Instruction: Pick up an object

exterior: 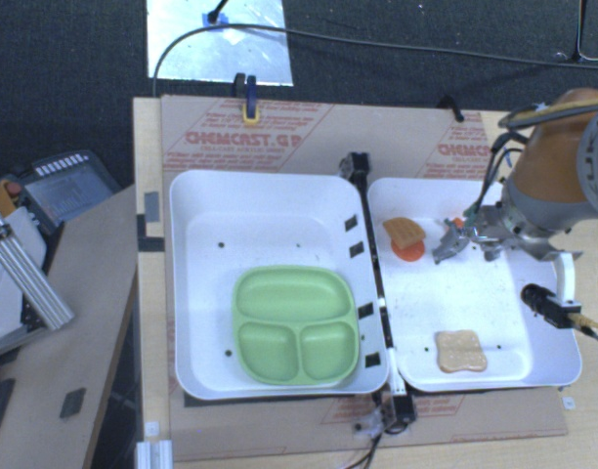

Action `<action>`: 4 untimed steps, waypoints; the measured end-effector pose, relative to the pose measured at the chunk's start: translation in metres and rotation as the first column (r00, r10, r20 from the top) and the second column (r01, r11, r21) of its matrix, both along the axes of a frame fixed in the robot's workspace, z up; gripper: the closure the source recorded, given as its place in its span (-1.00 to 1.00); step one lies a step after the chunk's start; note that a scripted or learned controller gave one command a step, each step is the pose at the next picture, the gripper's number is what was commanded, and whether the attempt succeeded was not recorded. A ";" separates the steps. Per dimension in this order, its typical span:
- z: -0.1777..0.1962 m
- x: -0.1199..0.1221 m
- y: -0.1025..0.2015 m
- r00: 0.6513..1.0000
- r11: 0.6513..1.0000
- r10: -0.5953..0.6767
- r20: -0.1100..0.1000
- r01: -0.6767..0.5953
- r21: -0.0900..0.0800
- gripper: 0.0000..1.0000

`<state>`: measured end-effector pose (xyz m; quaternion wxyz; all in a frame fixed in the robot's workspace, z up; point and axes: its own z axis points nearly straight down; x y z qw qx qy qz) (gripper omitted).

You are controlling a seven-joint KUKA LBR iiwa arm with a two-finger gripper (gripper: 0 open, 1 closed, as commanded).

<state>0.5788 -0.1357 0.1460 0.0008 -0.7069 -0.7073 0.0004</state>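
1. camera view looked down at a slant on two shallow white bins set side by side on a cardboard-covered bench [279,130].
2. left bin [196,262] carried a green divided plate [297,322] near its front edge.
3. right bin [548,364] carried two candidates for the pick: an orange-brown piece over a red base [406,238] near the back left corner, beside the divider, and a slice of toast [460,351] near the front edge.
4. gripper [451,245] hung low over the back half of the right bin, just right of the orange-brown piece and apart from it, its tips pointed toward the divider.
5. whether its fingers were spread or pressed together could not be told from this angle, and nothing showed between them.
6. judged from this moment, the step in hand was the approach, with the orange-brown piece the nearest target.
7. done well, the fingers would be centred over the piece, straddling it on both sides, and brought down close to the bin floor before closing.
8. the divider wall close behind the piece left little room on that side, so a skewed descent looked likely to knock the piece away.
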 end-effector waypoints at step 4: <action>0.063 0.010 -0.007 1.000 1.000 0.004 0.008 -0.003 -0.002 1.00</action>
